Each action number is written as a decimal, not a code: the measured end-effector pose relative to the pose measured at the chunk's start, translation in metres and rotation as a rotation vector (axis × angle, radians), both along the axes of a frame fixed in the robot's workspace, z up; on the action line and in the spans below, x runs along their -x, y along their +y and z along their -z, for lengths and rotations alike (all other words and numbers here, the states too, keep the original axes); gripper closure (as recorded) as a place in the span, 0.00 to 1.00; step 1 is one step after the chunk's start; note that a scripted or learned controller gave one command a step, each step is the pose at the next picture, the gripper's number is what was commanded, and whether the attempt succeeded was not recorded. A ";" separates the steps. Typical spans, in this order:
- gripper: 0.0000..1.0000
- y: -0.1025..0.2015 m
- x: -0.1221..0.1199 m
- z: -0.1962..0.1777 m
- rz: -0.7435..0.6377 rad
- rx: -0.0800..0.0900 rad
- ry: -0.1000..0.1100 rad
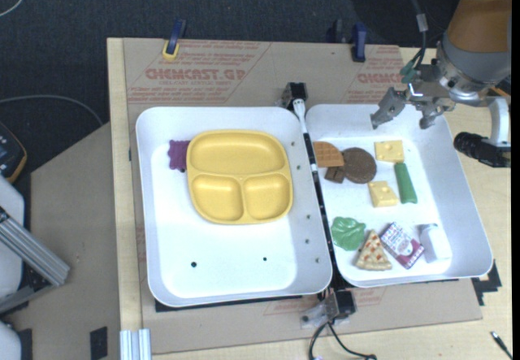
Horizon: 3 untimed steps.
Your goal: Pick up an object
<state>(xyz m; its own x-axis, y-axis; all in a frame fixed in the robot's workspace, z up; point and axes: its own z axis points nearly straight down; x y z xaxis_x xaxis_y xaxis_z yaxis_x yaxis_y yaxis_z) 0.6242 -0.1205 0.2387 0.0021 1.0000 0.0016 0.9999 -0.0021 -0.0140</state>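
Overhead, the tool hangs open-fingered above the right bin's far edge.

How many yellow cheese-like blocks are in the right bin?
2. One yellow block lies near the right bin's far side, beside the brown round cookie. The other yellow block sits mid-bin, left of the green stick. None looks hidden.

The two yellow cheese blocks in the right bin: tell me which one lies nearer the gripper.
The upper yellow cheese block, at the bin's far side just below the gripper. The other yellow cheese block lies lower, left of the green stick.
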 end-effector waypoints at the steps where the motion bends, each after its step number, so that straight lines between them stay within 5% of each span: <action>1: 0.00 0.000 -0.002 -0.009 -0.002 0.001 -0.014; 3: 0.00 -0.015 0.004 0.090 -0.002 0.001 -0.008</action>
<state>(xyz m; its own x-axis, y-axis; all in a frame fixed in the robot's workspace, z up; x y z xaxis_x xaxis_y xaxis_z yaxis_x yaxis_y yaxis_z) 0.6200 -0.1357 0.1490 0.0005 1.0000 0.0011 1.0000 -0.0005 -0.0061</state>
